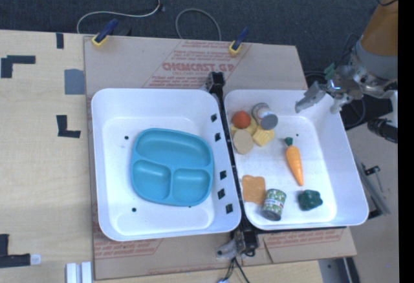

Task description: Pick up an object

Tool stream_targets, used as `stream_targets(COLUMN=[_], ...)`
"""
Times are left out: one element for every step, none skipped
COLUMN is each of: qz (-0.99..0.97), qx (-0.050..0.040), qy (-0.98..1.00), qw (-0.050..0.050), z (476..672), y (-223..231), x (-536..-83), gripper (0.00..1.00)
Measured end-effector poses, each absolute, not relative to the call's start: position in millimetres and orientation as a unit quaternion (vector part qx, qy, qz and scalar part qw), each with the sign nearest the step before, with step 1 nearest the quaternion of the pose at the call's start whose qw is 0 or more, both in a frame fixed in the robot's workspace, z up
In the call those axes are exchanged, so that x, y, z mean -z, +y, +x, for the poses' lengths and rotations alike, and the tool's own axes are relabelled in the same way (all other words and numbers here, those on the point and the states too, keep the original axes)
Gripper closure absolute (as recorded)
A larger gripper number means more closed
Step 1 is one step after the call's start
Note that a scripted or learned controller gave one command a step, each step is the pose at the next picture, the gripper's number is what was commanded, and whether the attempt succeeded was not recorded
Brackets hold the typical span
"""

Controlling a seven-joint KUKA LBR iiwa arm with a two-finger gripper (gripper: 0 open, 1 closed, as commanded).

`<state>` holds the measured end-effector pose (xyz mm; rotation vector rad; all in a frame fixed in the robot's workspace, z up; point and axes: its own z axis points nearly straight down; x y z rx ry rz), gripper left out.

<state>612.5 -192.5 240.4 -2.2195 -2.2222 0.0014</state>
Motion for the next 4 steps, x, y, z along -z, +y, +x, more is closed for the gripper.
stream_targets(qz=[-0.707, -0.707, -0.707, -0.705], qx=[-0.0022, -0.0001, 0.0006, 0.0019], qy=[-0.707, -0.708, -0.707, -0.71], qw=[0.003, -0.003, -0.005, 0.0], z=[554.7, 551.3, 553.0, 533.4], y=[-193.0, -174.4, -176.4, -98.0], x=[-181.8, -82.0, -97.7, -181.2], gripper=[0.0, 0.0, 1.0, 1.0])
